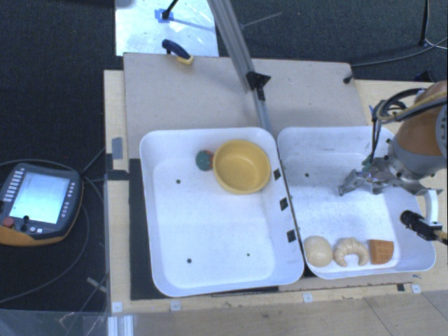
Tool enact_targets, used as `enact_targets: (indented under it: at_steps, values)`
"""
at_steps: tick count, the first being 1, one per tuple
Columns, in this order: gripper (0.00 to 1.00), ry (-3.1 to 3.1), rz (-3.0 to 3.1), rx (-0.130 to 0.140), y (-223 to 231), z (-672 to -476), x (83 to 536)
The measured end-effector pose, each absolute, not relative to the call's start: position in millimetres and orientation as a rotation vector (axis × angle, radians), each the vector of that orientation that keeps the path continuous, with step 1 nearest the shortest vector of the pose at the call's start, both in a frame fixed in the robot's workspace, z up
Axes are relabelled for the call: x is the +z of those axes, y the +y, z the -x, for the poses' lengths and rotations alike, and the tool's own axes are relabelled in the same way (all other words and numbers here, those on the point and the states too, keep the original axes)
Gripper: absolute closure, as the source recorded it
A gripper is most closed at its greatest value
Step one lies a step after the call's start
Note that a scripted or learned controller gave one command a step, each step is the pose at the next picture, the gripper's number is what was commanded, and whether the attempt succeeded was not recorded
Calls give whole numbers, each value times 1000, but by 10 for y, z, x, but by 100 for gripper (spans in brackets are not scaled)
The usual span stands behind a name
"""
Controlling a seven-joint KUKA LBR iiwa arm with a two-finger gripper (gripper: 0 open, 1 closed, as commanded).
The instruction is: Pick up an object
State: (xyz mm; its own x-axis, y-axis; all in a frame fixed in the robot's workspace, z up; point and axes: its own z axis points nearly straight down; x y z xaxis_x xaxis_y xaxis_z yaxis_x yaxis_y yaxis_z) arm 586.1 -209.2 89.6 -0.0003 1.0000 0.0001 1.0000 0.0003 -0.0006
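Hovering gripper (348, 185), no legible writing

Probably a robotics lab, teach pendant (36, 203), white bins (157, 187)

Readable text: nothing is showing clearly enough to read.
Grey-and-orange handheld control pendant (36, 203): its lit screen is showing only blur.

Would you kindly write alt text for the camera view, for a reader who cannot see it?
A grey robot arm's pincer hangs over the right bin, whose near edge holds a pale round roll, a croissant and a brown wedge. The left bin holds a yellow bowl beside a small green ball.
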Motion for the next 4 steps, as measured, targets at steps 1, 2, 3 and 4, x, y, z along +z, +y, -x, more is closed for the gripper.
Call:
enact_targets:
  at_steps: [1, 2, 3, 4]
  values:
    - [100, -2224, 2223, -2, -2096, -5871, 1015]
    - [100, -2226, 2224, -4, -2159, -5939, 1606]
    - [100, -2227, 2224, -5, -2142, -5944, 2241]
    - [100, -2225, 2223, -4, -2143, -5952, 2665]
